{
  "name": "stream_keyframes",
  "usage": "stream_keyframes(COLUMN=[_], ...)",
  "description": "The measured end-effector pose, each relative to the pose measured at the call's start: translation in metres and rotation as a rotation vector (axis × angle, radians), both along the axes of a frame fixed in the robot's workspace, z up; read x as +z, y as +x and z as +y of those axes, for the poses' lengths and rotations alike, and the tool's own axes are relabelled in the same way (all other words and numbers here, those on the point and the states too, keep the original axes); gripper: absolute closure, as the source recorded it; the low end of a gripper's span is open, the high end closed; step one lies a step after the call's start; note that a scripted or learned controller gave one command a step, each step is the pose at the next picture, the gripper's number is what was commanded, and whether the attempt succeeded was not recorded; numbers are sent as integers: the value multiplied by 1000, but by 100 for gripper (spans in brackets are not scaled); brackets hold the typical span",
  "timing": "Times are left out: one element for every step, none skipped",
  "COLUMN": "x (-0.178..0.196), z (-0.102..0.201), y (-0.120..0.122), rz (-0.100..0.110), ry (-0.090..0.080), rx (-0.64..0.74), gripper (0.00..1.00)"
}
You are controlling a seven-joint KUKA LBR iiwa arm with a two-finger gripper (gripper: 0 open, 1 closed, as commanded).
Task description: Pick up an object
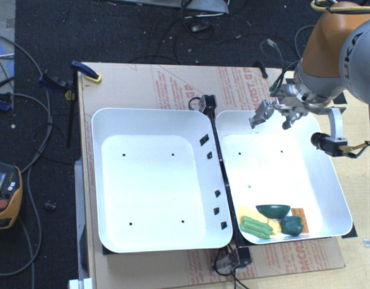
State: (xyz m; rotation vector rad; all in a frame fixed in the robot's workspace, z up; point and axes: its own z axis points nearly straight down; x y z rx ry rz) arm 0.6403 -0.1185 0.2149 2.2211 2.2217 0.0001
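Note:
My gripper point(272, 118) hangs above the far edge of the right bin point(329, 179), open, with nothing between its fingers. Far from it, at the near end of that bin, lies a cluster of objects: a dark green bowl-shaped piece point(273, 210), a light green ridged piece point(255, 226), a teal rounded piece point(292, 225), a yellow flat piece point(248, 214) and an orange piece point(300, 214) partly under the others.
The left bin point(112, 179) lies beside the right one, with a black divider strip point(219, 167) between them. Both rest on a cardboard sheet point(160, 83). Cables and a clamp point(85, 72) lie beyond the bench's far left corner.

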Motion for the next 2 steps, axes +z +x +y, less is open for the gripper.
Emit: stream_keyframes(x=[10,-100], z=[0,-25], y=[0,-8], rz=[-1,9], ry=[0,1], rx=[0,-2], gripper=[100,100])
